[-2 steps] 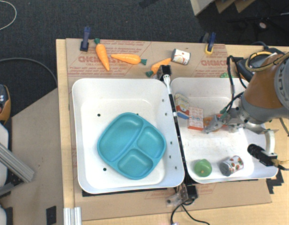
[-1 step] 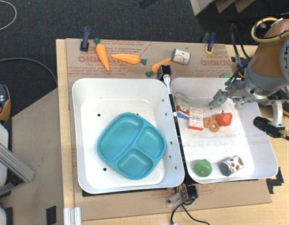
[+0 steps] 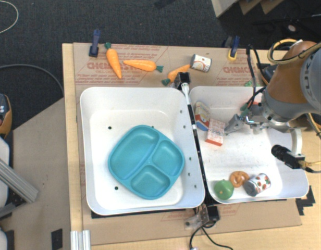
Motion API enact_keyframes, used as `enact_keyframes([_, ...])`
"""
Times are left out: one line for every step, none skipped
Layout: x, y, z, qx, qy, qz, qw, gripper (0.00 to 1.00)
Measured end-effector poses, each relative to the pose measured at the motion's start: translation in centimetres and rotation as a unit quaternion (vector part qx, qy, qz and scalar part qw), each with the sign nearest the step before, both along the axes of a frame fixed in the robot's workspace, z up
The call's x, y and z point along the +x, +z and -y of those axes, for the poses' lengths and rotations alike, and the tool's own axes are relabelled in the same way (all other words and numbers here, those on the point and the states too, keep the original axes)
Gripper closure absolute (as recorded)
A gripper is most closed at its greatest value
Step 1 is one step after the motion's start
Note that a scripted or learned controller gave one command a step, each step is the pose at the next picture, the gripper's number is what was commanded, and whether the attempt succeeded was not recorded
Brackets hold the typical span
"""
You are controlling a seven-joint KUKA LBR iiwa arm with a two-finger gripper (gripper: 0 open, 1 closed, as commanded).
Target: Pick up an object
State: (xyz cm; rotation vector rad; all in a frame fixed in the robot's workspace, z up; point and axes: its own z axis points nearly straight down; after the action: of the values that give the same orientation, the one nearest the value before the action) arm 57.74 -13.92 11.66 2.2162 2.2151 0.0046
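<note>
I have the gripper (image 3: 234,125) low in the right bin (image 3: 291,189), just right of the small red-and-white carton (image 3: 215,133), its fingers looking parted and empty, seemingly lined up for that carton, not the green apple (image 3: 223,189) nearer me.

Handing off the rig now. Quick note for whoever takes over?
Gripper: low in the right bin, beside the red-and-white carton; nothing seen between its fingers.
Right bin front: green apple, pretzel, spotted can.
Left bin: teal divided plate.
Carrots lie on the board behind the bins.
Done: nothing lifted. Left: grasp and raise one object.
</note>
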Motion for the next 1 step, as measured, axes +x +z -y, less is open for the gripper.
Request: enact_keyframes([6.08,0.10,3.07,-0.0001,0.001,0.000,1.0000,0.00])
